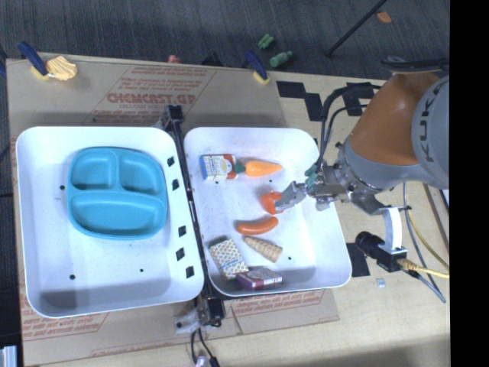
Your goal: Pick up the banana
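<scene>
Camera view is showing my arm (pixel 393 132) reaching in from 3 o'clock over the right bin (pixel 325 262), with my jaws hanging above its 3 o'clock side. They are dark and seen at a slant, so I cannot tell whether they are open or closed, and I am not seeing anything between them.

I am not managing to tell where the banana is lying; I am not picking out any yellow, curved piece among the toys.

Just beside my jaws, at their 9 o'clock, a small rounded orange-red piece (pixel 270 202) is sitting. Near them at 7 o'clock, a smooth orange-red sausage shape (pixel 256 225) is lying with its long axis running from 9 to 3 o'clock, slightly bowed. I am judging it the closest match in form, though not in colour.

Further off:
- a glossy plastic carrot (pixel 260 168) at 10 o'clock, beside a small printed carton (pixel 216 167)
- a ribbed tan cone (pixel 263 246)
- a gridded waffle piece (pixel 228 257)
- a dark purple packet (pixel 260 280) at the bin's 6 o'clock edge

A blue divided plate (pixel 118 191) is resting in the left bin (pixel 46 281).
</scene>
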